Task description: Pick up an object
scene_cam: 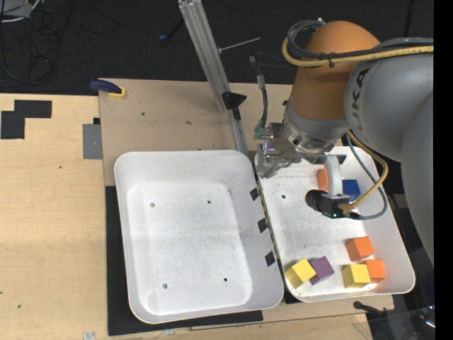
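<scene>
The gripper (272,157) is at centre frame, over the upper left corner of the right bin (400,283), next to the wall that divides the two bins. Whether it is wide or narrow cannot be told from this view. No object is visible in its grasp.

The grey arm (396,98) enters from the right of the frame. Its orange band (333,55) is above the wrist, in the upper right.

All pickable objects are in the right bin:
- A blue block (351,188) lies right of the gripper, near the bin's upper edge.
- An orange piece (322,178) lies just left of the blue block and is partly hidden.
- An orange block (359,248) lies lower, toward the bin's right side.
- A second orange block (376,269) and a yellow block (355,275) touch each other at the lower right corner.
- A purple block (323,268) and a second yellow block (300,273) touch each other at the lower left corner.

The left bin (127,168) occupies the centre left. A grey metal rail (209,55) slants from the top centre down to the gripper area.
</scene>
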### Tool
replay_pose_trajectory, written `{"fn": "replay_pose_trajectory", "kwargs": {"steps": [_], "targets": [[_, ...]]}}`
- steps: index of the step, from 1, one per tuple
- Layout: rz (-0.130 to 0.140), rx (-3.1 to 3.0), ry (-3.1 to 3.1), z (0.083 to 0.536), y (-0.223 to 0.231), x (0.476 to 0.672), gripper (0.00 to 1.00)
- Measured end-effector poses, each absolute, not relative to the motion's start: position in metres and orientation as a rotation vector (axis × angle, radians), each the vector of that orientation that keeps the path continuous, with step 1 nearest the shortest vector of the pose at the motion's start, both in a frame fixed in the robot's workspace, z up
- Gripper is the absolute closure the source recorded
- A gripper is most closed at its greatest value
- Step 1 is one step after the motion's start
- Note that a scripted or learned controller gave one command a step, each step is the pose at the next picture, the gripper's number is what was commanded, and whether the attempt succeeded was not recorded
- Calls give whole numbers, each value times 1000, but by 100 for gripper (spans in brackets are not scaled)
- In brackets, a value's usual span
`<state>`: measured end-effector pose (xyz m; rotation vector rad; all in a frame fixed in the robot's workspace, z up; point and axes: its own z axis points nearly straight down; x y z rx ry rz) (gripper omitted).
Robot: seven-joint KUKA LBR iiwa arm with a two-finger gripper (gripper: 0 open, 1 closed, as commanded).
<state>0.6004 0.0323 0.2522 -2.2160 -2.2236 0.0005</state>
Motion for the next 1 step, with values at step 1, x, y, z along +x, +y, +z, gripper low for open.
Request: {"fn": "replay_pose_trajectory", "kwargs": {"steps": [1], "targets": [[2,-2218,-2222,240,72,615,100]]}}
